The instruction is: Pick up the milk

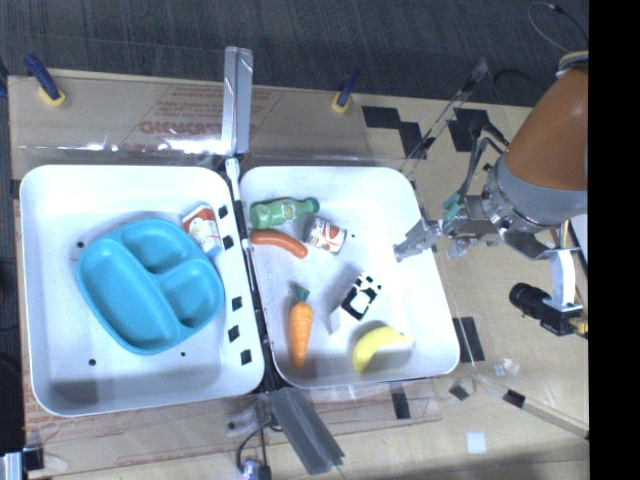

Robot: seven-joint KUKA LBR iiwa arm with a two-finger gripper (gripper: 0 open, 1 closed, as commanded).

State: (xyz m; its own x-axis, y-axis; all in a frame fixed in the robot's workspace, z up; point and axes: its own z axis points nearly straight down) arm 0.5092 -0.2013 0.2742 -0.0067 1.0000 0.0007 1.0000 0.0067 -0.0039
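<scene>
The milk (362,296), which we take to be the small black-and-white patterned carton, lies in the right bin (385,190), towards its near right part. It is untouched, so the pick has not yet begun.

Going by size, we have the two white bins side by side, the left bin (50,368) bearing a blue divided plate (150,283). The arm (545,158) reaches in from the right, its wrist outside the right bin's right wall. The gripper (412,243) hangs at that rim, near the milk but apart from it and nearer the bin's wall. We cannot tell whether it is wide or narrow, and nothing shows in its hold.

Around the milk lie a carrot (300,328) to its left, a yellow fruit (378,346) just beside it on the near side, a sausage (279,243), a green bottle (282,211) and a red-and-white can (326,235).

In our judgement the whole task is still ahead: moving over the milk, descending, closing and lifting. The fruit close by could get in the way.
</scene>
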